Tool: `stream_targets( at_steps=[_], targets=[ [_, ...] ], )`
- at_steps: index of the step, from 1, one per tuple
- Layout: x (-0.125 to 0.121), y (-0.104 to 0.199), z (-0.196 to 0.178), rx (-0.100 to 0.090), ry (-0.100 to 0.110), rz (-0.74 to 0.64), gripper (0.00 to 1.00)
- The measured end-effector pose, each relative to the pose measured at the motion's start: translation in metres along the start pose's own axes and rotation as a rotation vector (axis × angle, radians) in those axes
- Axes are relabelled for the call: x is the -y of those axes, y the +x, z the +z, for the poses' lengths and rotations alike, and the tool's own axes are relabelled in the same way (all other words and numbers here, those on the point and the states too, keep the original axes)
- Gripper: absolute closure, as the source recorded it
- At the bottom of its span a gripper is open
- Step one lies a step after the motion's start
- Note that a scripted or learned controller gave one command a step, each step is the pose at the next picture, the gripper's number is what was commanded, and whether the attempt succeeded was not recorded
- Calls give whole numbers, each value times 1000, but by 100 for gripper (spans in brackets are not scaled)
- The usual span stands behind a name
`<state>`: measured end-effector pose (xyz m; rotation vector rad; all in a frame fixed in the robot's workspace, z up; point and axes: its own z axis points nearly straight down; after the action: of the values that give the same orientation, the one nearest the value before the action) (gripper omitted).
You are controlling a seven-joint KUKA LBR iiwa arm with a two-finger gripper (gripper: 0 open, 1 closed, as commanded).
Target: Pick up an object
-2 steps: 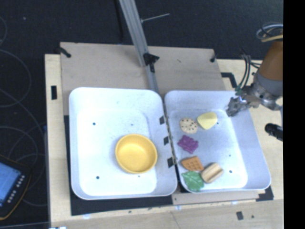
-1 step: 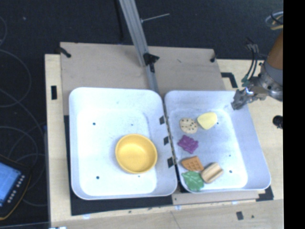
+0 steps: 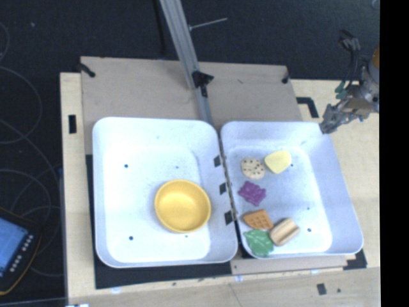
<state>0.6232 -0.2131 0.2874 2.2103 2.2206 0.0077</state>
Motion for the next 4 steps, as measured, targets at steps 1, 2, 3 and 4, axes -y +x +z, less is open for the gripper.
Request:
stream_targets(
  at_steps=[1,2,3,4],
  targets=[
    [3,54,16,-2,8,-1,100],
    [7,114,13,-4,8,-3,100],
    [9,168,9,-4,8,-3,100],
    [7,226,11,-4,9,-3,100]
  ],
)
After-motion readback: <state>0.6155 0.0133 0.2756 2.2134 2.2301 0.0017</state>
